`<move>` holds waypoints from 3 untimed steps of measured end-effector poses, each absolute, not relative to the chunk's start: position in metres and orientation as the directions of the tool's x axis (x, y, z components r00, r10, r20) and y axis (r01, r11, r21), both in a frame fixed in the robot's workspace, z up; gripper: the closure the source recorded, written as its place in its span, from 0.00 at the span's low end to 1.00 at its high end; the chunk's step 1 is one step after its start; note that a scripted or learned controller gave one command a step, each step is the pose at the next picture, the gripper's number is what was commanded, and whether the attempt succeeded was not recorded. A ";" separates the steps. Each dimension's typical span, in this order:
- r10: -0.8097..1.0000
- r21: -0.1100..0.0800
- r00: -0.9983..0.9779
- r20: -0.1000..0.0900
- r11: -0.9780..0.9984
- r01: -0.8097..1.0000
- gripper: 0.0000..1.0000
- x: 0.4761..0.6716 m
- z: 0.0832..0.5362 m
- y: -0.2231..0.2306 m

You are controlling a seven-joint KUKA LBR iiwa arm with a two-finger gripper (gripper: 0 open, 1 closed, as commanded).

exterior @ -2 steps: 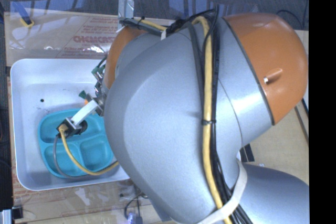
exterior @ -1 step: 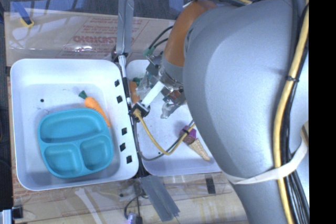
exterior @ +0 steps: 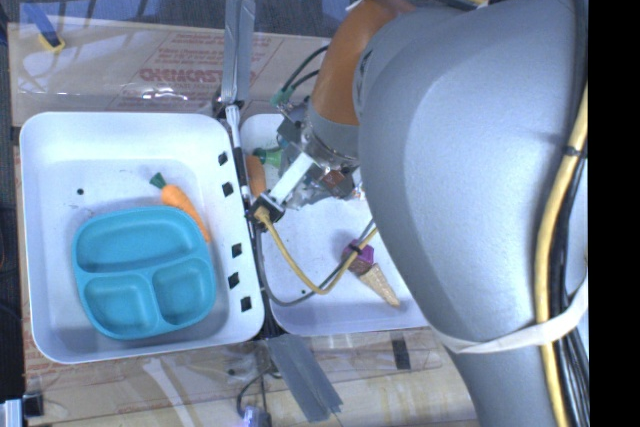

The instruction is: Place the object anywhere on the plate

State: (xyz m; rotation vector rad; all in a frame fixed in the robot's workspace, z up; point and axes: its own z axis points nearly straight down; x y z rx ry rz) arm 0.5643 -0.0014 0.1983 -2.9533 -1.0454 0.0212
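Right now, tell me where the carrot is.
In the camera view, the carrot lies in the left bin, along the upper right edge of the blue plate, on the side nearest the divider between the two bins.

Grey arm reaching in from the right, wrist turned down.

The arm [exterior: 480, 165] enters from the right of the view, its broad grey link in the foreground. Beyond the orange band [exterior: 345, 65] the wrist [exterior: 325, 130] bends downward and leftward, and the gripper [exterior: 312, 177] hangs beneath it, largely hidden by its own mounting.
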 end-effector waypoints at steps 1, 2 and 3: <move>0.761 -0.009 0.648 -0.005 -0.648 0.761 1.00 0.540 0.189 0.051; 0.485 -0.004 0.874 -0.005 -0.874 0.485 1.00 0.551 0.162 0.108; 0.485 -0.004 0.874 -0.006 -0.874 0.485 0.00 0.551 0.162 0.108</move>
